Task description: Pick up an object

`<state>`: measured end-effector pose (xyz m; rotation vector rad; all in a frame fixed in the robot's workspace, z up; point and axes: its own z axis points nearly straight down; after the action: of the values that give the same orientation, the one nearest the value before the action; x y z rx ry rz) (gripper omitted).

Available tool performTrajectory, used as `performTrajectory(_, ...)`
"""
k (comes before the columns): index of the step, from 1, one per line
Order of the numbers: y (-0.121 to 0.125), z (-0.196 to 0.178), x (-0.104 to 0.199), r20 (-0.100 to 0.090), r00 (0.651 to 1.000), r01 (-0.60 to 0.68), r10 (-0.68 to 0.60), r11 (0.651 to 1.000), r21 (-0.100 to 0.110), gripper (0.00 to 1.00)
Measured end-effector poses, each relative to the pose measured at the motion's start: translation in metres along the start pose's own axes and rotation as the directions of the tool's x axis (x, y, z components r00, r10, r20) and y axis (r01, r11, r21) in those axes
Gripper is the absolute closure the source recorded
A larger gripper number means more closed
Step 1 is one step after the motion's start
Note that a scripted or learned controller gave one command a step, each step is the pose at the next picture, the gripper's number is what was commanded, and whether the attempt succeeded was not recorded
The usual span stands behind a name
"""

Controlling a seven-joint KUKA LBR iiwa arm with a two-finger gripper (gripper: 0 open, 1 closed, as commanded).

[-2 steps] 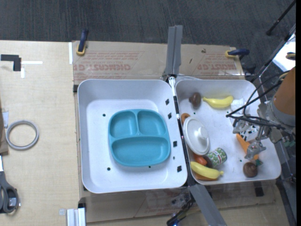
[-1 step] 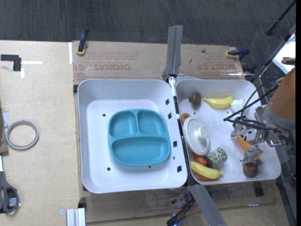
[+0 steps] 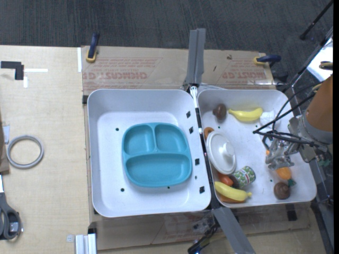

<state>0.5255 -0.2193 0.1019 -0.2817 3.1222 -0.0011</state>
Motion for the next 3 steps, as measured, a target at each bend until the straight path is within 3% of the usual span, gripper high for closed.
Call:
performTrajectory(1, 0.000, 0.000, 0.000, 0.000, 1.000, 0.000, 0.000, 1.000, 0.000, 0.00)
performTrajectory(2, 0.001, -0.010, -0.002, 0.004, 1.000, 0.002, -0.002, 1.000, 0.001, 1.00)
performTrajectory(3, -0.010, 0.010, -0.053, 0.000, 0.917, 0.399, -0.399, 0.917, -0.002, 1.00)
